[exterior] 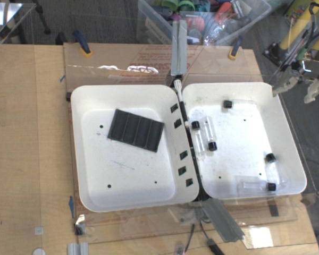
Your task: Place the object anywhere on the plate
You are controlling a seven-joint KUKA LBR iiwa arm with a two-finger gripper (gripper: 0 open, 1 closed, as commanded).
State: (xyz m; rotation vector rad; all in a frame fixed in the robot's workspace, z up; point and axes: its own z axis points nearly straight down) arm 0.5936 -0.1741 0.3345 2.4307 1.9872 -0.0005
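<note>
- Step in hand: judged to be the very start. Nothing lay on the plate, so the pick was not yet made.
- Dark ribbed plate: rectangular slab, lying flat and slightly askew in the upper middle of the left bin, clear of every wall.
- Left bin, other contents: a few small dark specks on its floor, too small to identify.
- Right bin: held the loose pieces from which the task's object was presumably to be taken. Which piece was meant could not be told.
- Clear tubes: what looked like a pair with black caps, lying together at the left-centre of the right bin, near the central divider.
- Single clear tube: along the lower right of the right bin, with a black cap at its right end.
- Small black caps: one near the upper wall, another by the right wall, well apart.
- End effector: its state could not be told from the camera view.
- Next move, as judged: descend on one piece in the right bin, close on it, then carry it left across the divider to the plate. The clear, round tubes looked apt to slip or roll.
- Storage tub: clear, at upper centre of the frame beyond the bins, full of mixed coloured items.
- Worktop: pale wood, bearing both bins on a brown sheet.
</note>
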